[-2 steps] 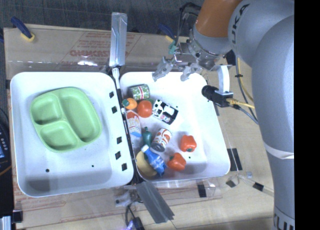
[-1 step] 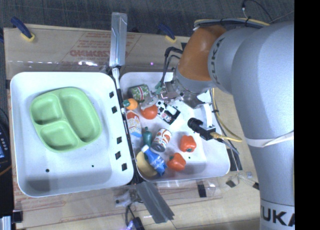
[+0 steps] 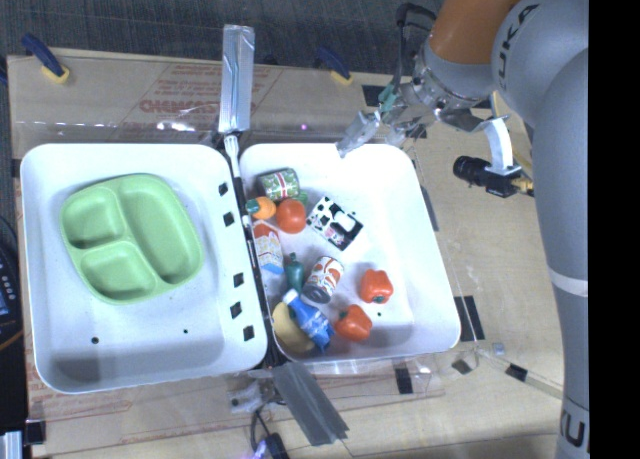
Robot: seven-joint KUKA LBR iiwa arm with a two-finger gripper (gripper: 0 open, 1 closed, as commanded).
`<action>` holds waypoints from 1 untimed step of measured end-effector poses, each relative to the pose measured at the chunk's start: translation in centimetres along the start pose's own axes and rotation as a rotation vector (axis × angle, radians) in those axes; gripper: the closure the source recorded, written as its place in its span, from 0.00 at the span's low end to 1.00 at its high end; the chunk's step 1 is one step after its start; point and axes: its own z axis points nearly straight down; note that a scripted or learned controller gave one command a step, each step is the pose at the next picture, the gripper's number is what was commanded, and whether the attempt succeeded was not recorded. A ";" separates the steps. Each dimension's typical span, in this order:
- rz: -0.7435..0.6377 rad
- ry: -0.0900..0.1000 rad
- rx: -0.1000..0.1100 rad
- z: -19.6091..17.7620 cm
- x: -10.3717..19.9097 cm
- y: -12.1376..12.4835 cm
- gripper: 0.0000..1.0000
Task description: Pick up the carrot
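The carrot (image 3: 262,208) is a small orange piece with a green top. It lies at the left wall of the right bin (image 3: 425,247), between a green-labelled can (image 3: 281,185) and a red tomato (image 3: 291,215). My gripper (image 3: 358,134) hangs over the right bin's far rim, above and to the right of the carrot, well apart from it. Nothing shows at its tip.
The right bin also holds a black-and-white box (image 3: 333,222), a tipped can (image 3: 322,279), two red peppers (image 3: 375,287) (image 3: 353,323), a blue bottle (image 3: 310,319) and a banana (image 3: 287,335). The left bin (image 3: 40,277) holds a green divided tray (image 3: 130,235).
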 end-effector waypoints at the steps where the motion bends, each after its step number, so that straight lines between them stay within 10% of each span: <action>1: 0.151 0.004 0.010 14.5 0.8 -3.0 0.00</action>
